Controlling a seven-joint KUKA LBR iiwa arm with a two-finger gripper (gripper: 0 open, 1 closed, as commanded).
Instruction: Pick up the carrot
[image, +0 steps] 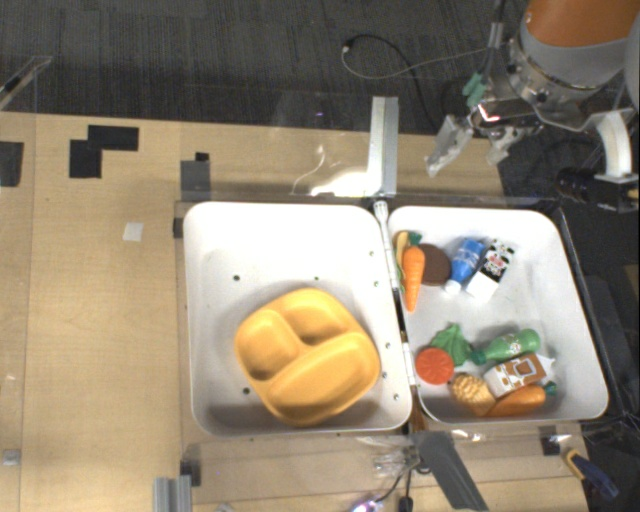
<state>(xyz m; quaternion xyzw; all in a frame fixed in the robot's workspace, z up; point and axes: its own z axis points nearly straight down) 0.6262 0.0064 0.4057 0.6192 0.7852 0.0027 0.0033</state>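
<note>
Hovering open hand (470, 148) — carrot (412, 274) in bin (570, 300)

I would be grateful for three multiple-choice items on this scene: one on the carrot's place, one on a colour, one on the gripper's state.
1. The carrot lies in:
A. the left bin
B. the right bin, by its left wall
C. the bench

2. The big bowl in the left bin is:
A. yellow
B. blue
C. red

3. The gripper is:
A. clamped on the carrot
B. inside the left bin
C. above the bench behind the bins, open

Key: B, it rests near the divider; A, its whole surface is yellow; C, its spread fingers hold nothing.
</note>
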